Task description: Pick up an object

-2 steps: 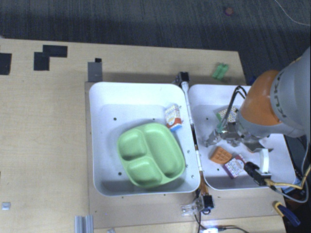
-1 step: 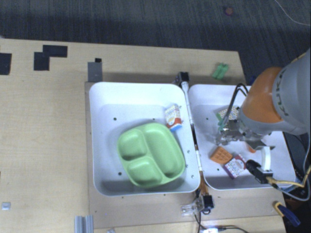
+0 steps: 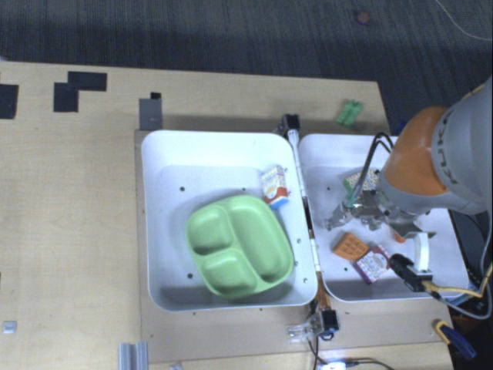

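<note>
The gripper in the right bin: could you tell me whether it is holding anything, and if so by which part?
It cannot be told. The gripper sits low in the right bin beside the orange waffle-like piece, with nothing visibly between its tips.

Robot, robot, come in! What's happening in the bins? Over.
Gripper low in right bin, nothing visibly held. Orange waffle beside it. Green tray in left bin.
</note>
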`<state>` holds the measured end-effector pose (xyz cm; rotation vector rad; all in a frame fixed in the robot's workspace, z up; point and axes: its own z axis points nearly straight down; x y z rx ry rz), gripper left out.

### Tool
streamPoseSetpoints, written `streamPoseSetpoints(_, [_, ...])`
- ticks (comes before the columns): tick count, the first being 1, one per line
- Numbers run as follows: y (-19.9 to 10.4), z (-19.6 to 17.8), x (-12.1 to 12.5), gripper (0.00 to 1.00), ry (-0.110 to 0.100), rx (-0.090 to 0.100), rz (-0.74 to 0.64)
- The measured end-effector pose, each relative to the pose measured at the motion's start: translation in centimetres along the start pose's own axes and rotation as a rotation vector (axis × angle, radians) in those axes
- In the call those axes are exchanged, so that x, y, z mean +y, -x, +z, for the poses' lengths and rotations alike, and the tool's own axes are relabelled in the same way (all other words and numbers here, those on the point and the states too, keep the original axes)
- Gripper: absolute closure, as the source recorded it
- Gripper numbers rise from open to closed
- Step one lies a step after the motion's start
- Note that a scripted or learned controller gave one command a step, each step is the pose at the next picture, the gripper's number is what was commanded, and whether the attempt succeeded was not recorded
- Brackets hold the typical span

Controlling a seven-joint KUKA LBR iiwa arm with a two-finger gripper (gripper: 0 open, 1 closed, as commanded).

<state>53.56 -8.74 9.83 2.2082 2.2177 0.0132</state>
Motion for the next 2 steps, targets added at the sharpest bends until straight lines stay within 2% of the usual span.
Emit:
streamPoseSetpoints(1, [0.0,1.1,-1.6,0.00,-0.003,0.001,0.002])
streamPoseSetpoints(2, [0.0,-0.1,-1.4,1.00,0.002,0.000,0.000])
